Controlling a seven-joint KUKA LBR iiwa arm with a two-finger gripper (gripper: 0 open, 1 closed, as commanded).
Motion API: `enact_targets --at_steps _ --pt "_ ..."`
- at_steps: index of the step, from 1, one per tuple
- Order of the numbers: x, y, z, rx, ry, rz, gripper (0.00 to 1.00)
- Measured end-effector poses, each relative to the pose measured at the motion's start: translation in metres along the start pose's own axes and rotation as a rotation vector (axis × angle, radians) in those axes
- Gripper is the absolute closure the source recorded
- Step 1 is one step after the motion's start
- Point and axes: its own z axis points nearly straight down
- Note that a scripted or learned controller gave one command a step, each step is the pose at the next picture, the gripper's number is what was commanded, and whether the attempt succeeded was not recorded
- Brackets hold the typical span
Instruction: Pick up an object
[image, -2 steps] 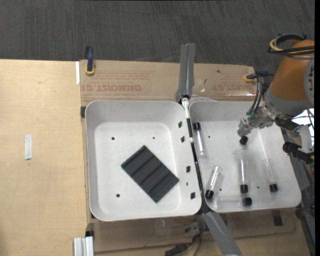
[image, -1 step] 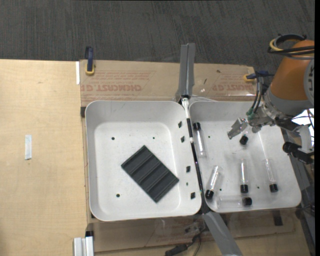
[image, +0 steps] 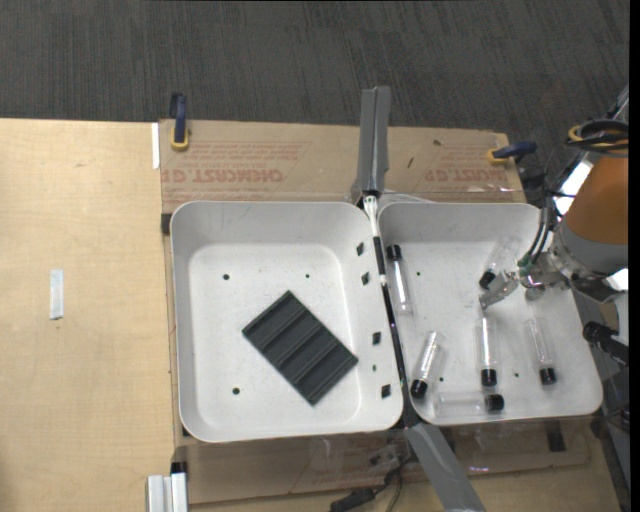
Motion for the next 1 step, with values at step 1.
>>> enact_targets --at_steps 1 --pt "0.0246 0.0509 -0.0019 -0.004 -0.009 -0.034 0.0"
